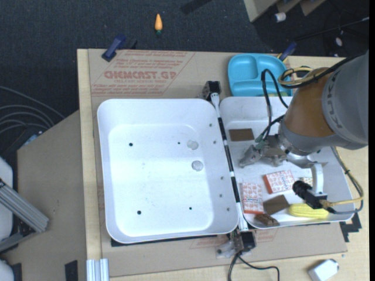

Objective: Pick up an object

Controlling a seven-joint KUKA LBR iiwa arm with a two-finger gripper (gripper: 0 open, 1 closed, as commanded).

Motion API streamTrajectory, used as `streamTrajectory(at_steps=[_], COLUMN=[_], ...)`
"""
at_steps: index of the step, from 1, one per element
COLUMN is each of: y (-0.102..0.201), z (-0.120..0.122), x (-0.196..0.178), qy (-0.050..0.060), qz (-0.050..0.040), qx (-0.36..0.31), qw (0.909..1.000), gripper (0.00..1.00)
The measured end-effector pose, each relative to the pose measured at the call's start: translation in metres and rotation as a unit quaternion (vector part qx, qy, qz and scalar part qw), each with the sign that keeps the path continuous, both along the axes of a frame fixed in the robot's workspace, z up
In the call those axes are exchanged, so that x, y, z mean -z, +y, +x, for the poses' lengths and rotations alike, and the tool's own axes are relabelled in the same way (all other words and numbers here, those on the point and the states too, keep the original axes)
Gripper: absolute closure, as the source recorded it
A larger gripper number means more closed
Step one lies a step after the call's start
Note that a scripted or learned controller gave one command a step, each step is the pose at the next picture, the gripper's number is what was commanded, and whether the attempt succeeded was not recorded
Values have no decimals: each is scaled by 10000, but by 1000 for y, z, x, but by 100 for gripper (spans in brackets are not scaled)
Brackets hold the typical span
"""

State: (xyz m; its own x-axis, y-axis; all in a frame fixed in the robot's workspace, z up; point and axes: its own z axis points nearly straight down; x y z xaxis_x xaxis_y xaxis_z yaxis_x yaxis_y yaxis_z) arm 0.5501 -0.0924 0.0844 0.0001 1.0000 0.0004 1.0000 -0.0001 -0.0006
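Gripper (253, 155) in right bin (249, 106), brown block (241, 134) beside

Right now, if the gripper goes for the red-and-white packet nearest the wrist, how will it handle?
The red-and-white packet lies flat on the floor of the right bin, so it is probably thin and light, and hard to pinch from above. On that smooth white plastic it may slide rather than lift.

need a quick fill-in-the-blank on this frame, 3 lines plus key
1. The pincer is over the shallow white bin on the view's ___ side.
2. The banana-shaped plastic toy in that bin is ___ in colour.
3. The divided plastic tray beyond that bin is light ___.
Missing words: right; yellow; blue.
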Motion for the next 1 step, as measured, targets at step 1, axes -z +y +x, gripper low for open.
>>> streamTrajectory(at_steps=[1], y=[-9], z=[39], x=[0], qy=[-4], qz=[-3], qx=[-2], qw=[10000], gripper=[0])
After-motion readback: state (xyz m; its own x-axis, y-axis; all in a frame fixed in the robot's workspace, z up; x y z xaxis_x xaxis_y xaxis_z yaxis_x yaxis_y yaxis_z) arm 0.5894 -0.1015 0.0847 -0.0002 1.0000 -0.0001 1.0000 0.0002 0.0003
